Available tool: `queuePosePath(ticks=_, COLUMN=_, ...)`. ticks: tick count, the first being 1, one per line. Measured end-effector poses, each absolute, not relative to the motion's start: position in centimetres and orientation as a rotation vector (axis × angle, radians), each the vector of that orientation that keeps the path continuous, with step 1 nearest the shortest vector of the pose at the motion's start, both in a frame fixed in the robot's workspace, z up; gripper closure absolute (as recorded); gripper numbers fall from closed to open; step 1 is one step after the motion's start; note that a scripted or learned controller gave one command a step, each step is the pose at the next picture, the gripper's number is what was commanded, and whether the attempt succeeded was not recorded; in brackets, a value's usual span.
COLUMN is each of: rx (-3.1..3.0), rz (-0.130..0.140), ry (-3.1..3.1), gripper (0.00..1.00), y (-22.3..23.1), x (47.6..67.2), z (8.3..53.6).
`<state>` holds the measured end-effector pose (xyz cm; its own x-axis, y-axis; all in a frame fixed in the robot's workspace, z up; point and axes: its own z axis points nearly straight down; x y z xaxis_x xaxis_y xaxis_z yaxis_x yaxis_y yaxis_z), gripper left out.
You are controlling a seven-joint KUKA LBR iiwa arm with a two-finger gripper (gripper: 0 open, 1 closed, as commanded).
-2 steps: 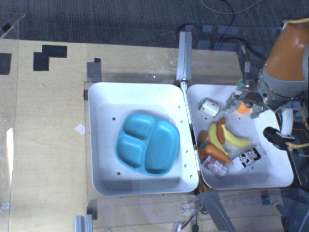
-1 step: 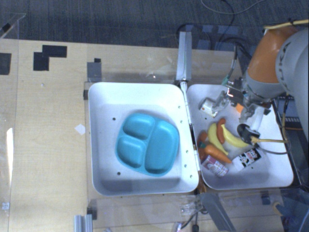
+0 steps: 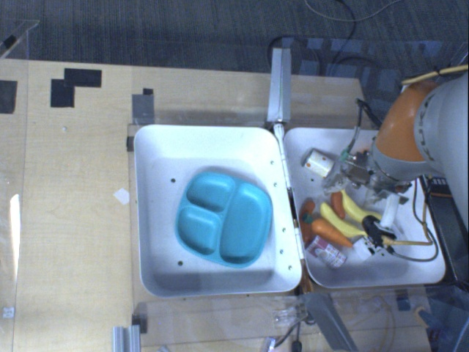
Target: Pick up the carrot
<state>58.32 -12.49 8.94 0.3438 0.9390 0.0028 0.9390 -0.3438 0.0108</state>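
Over the right bin (image 3: 421, 270), seen from the fixed camera above, the grey arm (image 3: 440, 123) with its orange band reaches in from the right side. Its gripper (image 3: 350, 169) hangs low above the heap of things in that bin; whether the jaws are spread or pressed together I cannot tell, because the metal parts are small and mixed with cables. The carrot (image 3: 328, 230) lies in the lower left part of the right bin, orange, slanted, just beside a yellow banana (image 3: 344, 215) and touching a small red-and-white packet (image 3: 326, 252) below it. The carrot is apart from the gripper and nothing pinches it. A white box (image 3: 316, 162) lies near the upper left of this bin. The left bin (image 3: 154, 270) carries a blue divided plate (image 3: 223, 216) in its middle. Both bins rest side by side on the pale wooden surface (image 3: 66, 218).
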Motion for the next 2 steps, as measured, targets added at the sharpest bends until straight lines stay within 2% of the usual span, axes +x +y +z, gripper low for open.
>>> queuePosePath(ticks=1, rx=2.552, rz=0.013, ry=1.818, gripper=0.00, y=-14.5, x=60.3, z=8.9)
queuePosePath(ticks=2, rx=2.546, rz=0.025, ry=1.821, gripper=1.00, y=-14.3, x=60.7, z=10.2)
